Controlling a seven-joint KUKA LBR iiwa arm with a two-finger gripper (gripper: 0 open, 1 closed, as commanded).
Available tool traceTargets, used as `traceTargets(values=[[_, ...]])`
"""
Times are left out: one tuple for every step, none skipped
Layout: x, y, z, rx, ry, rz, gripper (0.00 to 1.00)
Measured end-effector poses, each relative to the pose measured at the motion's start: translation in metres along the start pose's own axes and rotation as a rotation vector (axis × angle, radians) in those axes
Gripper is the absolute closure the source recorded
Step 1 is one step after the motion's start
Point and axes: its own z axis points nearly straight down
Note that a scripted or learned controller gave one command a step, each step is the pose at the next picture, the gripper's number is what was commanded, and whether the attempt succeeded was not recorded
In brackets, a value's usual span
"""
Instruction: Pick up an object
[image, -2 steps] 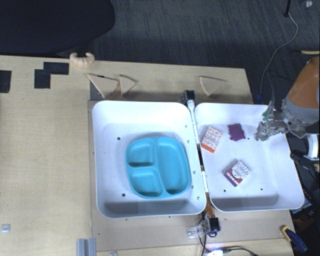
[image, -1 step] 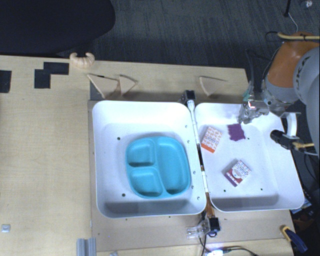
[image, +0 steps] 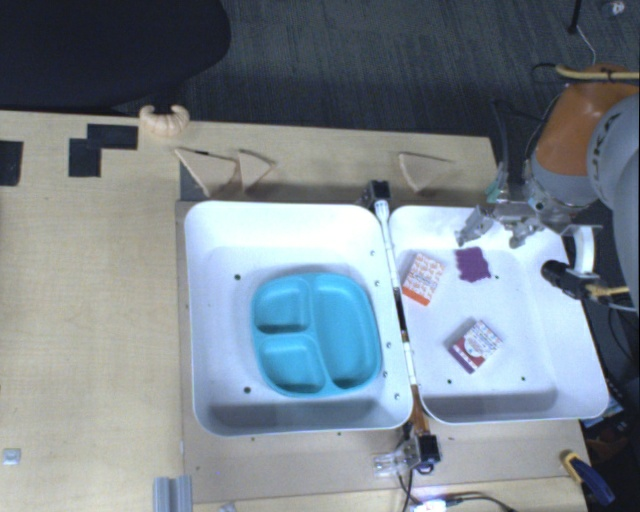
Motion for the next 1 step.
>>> traceTargets(values=[[-0.0073,-0.0415,0.0537,0.002,0.000,0.003,0.00]])
